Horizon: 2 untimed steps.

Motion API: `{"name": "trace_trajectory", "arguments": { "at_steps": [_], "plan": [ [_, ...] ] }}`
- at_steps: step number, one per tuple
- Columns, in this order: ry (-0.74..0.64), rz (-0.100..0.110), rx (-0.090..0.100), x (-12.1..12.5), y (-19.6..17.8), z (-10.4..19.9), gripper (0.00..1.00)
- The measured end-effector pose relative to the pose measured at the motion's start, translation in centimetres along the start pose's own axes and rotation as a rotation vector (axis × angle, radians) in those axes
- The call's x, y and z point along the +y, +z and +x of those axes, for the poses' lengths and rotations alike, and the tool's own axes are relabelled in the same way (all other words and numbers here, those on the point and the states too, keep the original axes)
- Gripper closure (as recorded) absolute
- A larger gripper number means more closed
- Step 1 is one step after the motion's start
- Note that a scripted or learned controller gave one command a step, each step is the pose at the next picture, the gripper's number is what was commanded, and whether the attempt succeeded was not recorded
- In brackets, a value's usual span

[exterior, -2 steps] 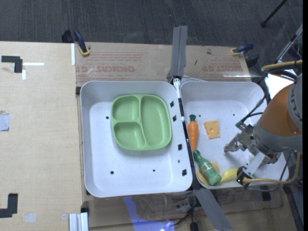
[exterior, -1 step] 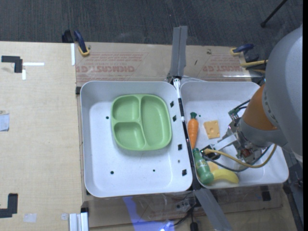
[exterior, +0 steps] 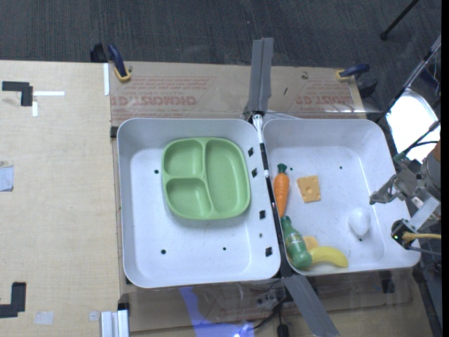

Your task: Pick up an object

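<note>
White right bin [exterior: 330, 135] holds an egg [exterior: 360, 222] near the fingers [exterior: 403, 213], state unclear.

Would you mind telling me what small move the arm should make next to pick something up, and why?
Probably shift the end effector leftward and down over the white egg. It sits at the right bin's right edge, and the egg lies nearest, apart from the other items.

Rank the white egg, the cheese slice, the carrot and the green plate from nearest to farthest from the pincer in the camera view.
Measured from the pincer at the right bin's right edge:
1. White egg, right bin, just left of the pincer.
2. Cheese slice, middle of the right bin.
3. Carrot, against the right bin's left wall.
4. Green plate, left bin.
</note>
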<state>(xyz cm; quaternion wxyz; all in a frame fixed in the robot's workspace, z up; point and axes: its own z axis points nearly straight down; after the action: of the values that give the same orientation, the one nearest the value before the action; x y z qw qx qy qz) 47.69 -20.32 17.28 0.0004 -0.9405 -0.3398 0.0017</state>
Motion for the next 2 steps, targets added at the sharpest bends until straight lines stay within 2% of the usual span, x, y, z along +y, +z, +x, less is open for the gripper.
{"name": "trace_trajectory", "arguments": {
  "at_steps": [1,2],
  "plan": [
    [-0.025,0.002,0.000,-6.9,2.3,5.8,0.00],
    [0.489,0.001,-0.002,-3.9,3.5,9.1,0.00]
  ]
}}
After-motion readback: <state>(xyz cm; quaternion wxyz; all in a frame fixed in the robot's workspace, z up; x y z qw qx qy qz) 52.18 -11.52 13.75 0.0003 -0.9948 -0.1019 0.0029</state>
